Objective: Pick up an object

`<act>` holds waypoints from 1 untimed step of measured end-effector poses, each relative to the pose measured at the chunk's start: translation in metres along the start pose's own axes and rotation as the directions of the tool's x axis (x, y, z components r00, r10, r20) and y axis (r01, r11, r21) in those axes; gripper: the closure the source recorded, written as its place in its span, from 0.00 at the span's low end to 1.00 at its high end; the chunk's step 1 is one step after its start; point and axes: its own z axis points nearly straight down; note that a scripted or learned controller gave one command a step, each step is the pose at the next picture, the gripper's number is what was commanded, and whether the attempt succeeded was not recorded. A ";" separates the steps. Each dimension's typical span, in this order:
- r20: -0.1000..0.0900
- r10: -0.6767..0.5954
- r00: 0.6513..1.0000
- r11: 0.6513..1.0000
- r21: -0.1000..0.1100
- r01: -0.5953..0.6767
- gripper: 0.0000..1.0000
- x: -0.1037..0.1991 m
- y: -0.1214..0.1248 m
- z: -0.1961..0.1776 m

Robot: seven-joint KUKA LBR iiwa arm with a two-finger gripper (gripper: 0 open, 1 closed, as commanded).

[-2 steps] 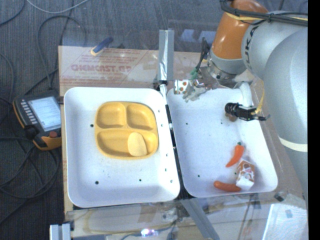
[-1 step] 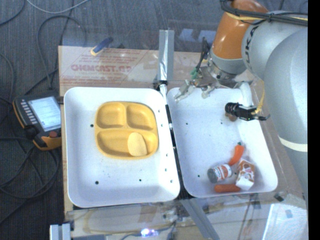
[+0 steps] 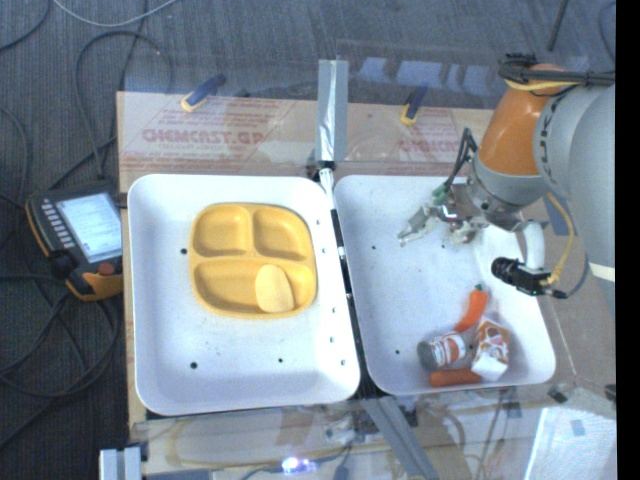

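My gripper (image 3: 415, 225) hangs over the upper middle of the right bin (image 3: 390, 298), its fingers pointing left. They stand open with nothing between them. The objects lie apart from it in that bin's near right corner: an orange carrot (image 3: 470, 311), a white and orange carton (image 3: 491, 348), a small can (image 3: 445, 351) on its side, and an orange-red sausage (image 3: 455, 377) against the front wall. In the left bin (image 3: 160, 348) a yellow divided plate (image 3: 225, 258) holds a pale yellow rounded piece (image 3: 273, 289) in its lower right compartment.
The grey arm with its orange band (image 3: 515, 133) comes in over the right bin's far right corner. A black cable connector (image 3: 515, 271) hangs below the wrist. A tablet (image 3: 80, 228) lies on the floor to the left of the bench.
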 end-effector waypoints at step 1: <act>-0.002 0.112 0.994 0.994 0.000 -0.112 0.00 -0.042 -0.103 -0.018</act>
